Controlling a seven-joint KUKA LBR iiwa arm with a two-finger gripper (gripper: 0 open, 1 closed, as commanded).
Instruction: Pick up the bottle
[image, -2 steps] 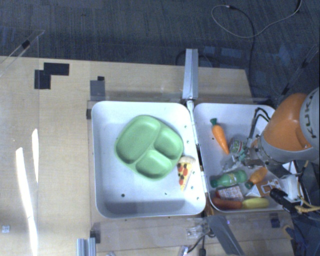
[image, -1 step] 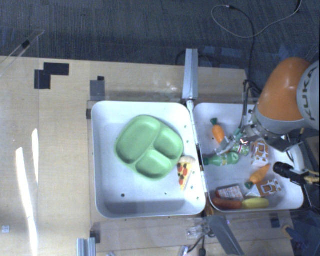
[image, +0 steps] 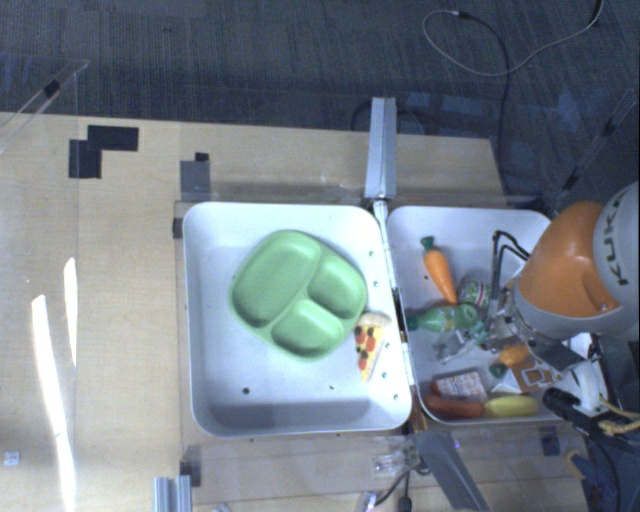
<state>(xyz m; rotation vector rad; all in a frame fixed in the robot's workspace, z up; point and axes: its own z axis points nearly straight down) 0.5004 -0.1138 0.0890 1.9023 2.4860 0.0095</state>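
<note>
A green bottle (image: 440, 319) lies on its side in the right bin (image: 520, 222), close to the bin's left wall. The arm reaches in from the right, its orange band (image: 562, 272) over the bin's right half. My gripper (image: 478, 337) is low in the bin, right at the bottle's right end and slightly nearer the front. The arm hides the view between the gripper and the bottle, so whether they touch cannot be told.
The right bin also holds a carrot (image: 438, 272), a small can (image: 473, 292), a red sausage (image: 455, 407), a banana (image: 512, 405), a packet (image: 460, 384) and an orange piece (image: 512, 355). The left bin (image: 215, 400) bears a green divided plate (image: 298, 292) and a pizza slice (image: 369, 342).
</note>
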